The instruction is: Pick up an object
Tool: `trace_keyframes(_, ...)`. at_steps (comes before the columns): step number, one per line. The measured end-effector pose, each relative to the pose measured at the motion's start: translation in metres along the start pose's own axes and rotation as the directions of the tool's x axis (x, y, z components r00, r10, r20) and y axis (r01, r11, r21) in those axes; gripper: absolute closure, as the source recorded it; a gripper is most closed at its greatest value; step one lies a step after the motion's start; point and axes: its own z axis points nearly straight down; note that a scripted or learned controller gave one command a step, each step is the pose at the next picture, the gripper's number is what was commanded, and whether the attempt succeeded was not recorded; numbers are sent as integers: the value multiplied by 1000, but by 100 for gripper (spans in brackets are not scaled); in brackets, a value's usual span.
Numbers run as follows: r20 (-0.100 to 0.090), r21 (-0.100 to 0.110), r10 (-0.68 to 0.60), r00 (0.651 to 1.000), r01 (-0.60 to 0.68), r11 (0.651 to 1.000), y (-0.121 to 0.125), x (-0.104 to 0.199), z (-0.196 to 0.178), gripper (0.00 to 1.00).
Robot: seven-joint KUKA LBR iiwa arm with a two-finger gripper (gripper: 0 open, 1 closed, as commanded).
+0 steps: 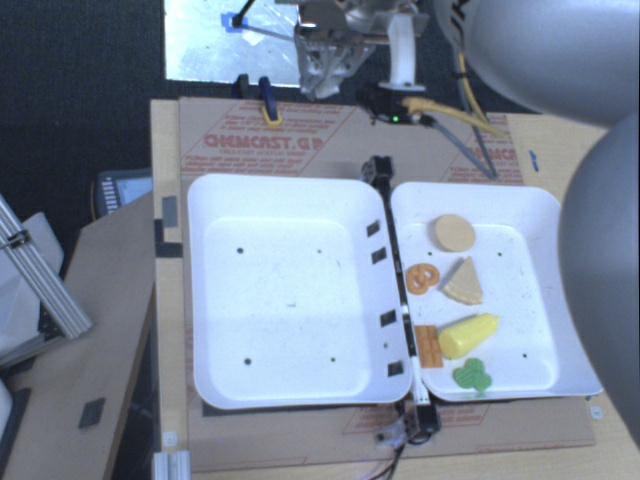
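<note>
End effector high beyond left bin, grip state unclear; cracker, pretzel, corn right of divider.

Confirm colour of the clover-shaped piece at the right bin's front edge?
Green, clear in the camera view.

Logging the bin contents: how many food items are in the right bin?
6: cookie at back, pretzel, wedge, waffle, corn, green piece at front. None apparently hidden.
</note>
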Motion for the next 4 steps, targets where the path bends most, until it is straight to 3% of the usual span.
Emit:
trace_keyframes(1, -2, -16, 13, 1000, -13, 1000, -60, -38, -108, 100)
trace_keyframes(2, 2, -2, 5, 1000, -5, 1000, -50, 5, -37, 100)
trace_keyframes(3, 7, 11, 13, 1000, -13, 1000, -83, -27, 168, 100)
trace_keyframes(4, -3, -14, 5, 1000, -5, 1000, -47, 37, 97, 100)
